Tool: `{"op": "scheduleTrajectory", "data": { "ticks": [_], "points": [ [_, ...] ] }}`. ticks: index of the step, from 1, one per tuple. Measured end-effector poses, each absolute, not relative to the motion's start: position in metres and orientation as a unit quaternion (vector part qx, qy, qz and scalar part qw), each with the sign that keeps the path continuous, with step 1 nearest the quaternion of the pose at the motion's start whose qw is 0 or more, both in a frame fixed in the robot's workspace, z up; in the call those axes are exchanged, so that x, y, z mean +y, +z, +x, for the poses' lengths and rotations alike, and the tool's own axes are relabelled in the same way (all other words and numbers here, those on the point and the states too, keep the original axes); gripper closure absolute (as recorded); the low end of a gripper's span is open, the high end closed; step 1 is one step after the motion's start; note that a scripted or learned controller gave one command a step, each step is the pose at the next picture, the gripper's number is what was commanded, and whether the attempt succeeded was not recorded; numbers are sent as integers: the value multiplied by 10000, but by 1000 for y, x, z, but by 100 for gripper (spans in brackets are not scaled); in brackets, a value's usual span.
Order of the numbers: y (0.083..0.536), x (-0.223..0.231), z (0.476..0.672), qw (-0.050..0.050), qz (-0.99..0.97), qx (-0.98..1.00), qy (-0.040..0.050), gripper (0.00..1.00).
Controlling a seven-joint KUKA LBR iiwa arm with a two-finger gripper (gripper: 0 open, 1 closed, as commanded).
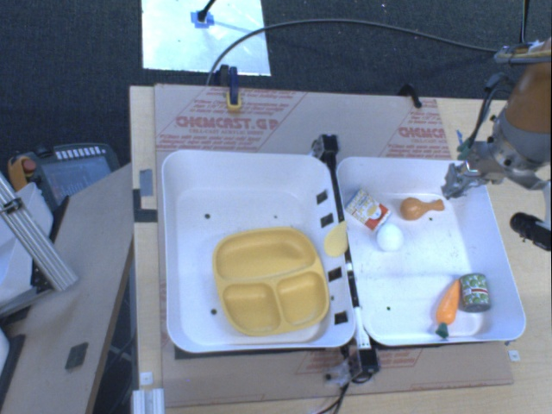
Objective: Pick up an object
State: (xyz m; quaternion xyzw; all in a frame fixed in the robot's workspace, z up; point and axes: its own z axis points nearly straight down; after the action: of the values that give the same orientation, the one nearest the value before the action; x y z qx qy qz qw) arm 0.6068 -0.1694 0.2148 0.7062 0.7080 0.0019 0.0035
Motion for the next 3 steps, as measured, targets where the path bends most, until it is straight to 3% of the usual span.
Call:
{"op": "scheduleTrajectory", "data": {
  "ticks": [1, 3],
  "points": [
    [235, -170, 608, 19, 7055, 7087, 11, 100],
    [220, -76, 589, 0, 7043, 7099, 5, 100]
  ]
}}
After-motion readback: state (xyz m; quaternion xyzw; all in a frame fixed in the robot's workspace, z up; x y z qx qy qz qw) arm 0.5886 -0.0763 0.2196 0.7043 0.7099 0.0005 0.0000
